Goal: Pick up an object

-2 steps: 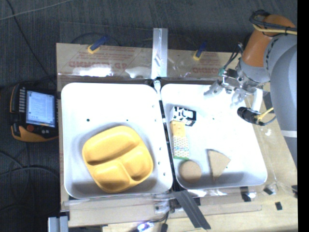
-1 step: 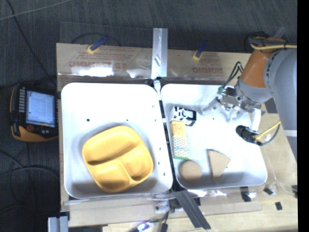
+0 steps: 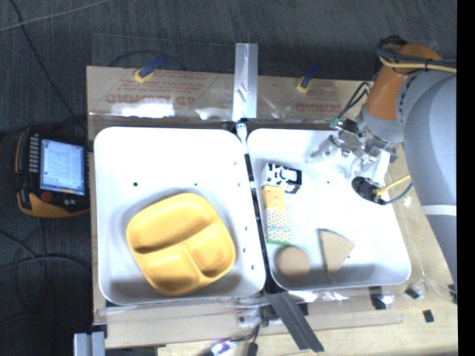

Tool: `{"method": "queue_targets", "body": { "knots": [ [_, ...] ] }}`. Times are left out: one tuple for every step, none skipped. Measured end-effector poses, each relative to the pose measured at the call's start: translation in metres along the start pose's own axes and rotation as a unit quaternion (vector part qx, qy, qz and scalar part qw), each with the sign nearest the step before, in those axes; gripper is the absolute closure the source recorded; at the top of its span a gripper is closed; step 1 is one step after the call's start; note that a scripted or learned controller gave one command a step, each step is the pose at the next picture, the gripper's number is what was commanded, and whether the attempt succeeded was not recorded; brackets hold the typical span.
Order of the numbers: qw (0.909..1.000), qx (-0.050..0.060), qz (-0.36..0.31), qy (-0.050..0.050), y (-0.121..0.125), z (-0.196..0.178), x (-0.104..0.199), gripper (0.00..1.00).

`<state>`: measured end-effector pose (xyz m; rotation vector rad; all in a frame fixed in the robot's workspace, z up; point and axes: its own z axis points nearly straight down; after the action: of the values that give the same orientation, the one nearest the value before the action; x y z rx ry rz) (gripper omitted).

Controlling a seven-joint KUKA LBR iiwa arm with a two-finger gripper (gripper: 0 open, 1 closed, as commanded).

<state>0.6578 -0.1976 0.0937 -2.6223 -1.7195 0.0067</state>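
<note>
My gripper hangs over the far right part of the right bin, below the arm's orange band. Nothing shows in it. To its left lies a small black-and-white object on the bin floor. Just below that is a narrow yellow and green box, lying lengthwise beside the divider. A round brown piece sits at the bin's near left, and a tan wedge lies to its right. A yellow divided plate rests in the left bin.
A black cable end with a yellow tip hangs off the wrist over the right bin. The grey arm body covers the bench's right side. A handheld pendant lies left of the bench.
</note>
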Motion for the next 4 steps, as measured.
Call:
{"method": "queue_targets", "body": {
  "knots": [
    [0.9977,-0.001,0.067,-0.002,-0.028,-0.144,-0.025,0.00],
    [0.9703,0.002,0.242,-0.001,-0.039,-0.057,0.020,0.00],
    [0.8885,-0.001,0.459,-0.003,-0.026,-0.221,-0.018,0.00],
    [0.8885,-0.001,0.459,-0.003,-0.030,-0.335,-0.040,0.00]
  ]
}}
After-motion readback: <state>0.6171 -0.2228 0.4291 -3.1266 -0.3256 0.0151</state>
